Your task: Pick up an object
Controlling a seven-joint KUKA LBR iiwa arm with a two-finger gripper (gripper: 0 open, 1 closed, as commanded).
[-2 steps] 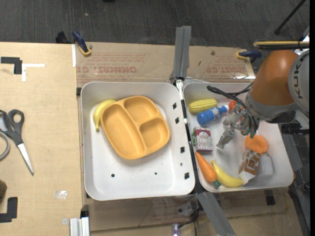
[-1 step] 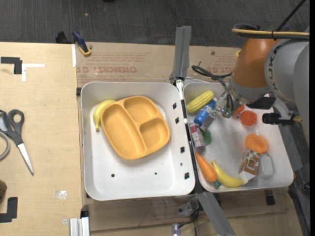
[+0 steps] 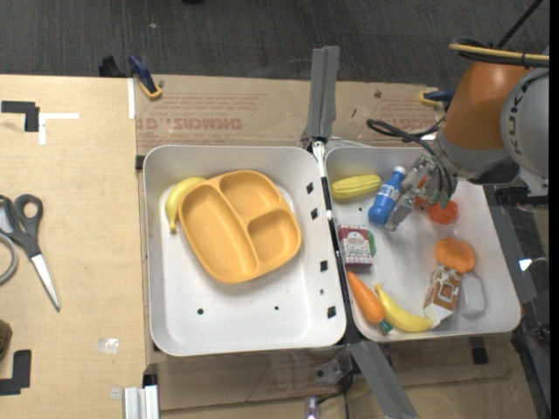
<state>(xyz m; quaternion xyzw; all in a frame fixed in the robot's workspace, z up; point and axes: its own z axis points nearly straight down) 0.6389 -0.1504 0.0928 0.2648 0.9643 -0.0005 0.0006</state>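
Note:
My gripper hangs low in the right bin, near its back. A blue bottle with a white cap lies right beside it on the left, touching or nearly so. A small red-orange item sits just to its right. A yellow corn cob lies further left, by the bin's back wall. Nothing can be seen held in the gripper.
The right bin also holds a small carton, an orange, a carrot, a banana and a brown-white packet. The left bin holds a yellow divided plate and a banana. Scissors lie on the bench.

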